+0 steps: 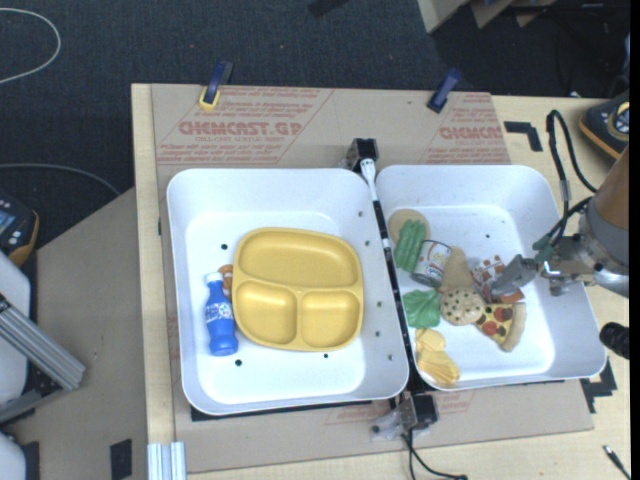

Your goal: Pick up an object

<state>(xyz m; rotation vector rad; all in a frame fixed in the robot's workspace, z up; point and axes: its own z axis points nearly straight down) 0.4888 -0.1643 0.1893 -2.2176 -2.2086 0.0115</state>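
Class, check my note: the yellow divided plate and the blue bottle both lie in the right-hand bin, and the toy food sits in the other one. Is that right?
Not quite. The camera view shows the yellow divided plate and the blue bottle in the left-hand bin. The toy food sits in the other one.

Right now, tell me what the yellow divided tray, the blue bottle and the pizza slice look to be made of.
Yellow divided tray: likely moulded plastic, smooth with a soft sheen on its rounded rims.
Blue bottle: probably plastic, glossy, with a printed label.
Pizza slice: looks like a toy, plastic or rubber, matte with painted toppings; too small to be sure.
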